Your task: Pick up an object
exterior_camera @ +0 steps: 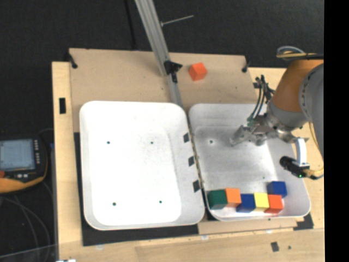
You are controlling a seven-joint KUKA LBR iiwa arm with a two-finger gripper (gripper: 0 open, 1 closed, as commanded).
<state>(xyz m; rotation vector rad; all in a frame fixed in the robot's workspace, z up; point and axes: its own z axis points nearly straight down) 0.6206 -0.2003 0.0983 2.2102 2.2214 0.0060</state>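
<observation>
Six blocks point(246, 200) clustered along right bin's point(218, 119) near edge; jaws point(240, 137) mid-bin, state indiscernible. Approach step; descent onto one block needed.

Single fixed camera above bench point(62, 146), looking down at slant, fairly far perhaps; both bins framed.

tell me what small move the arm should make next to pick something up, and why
Probably swing the pincer toward the near edge of the right bin, then lower it. It sits over bare bin floor, while the blocks, among them a green block and an orange block, huddle along that near wall.
</observation>
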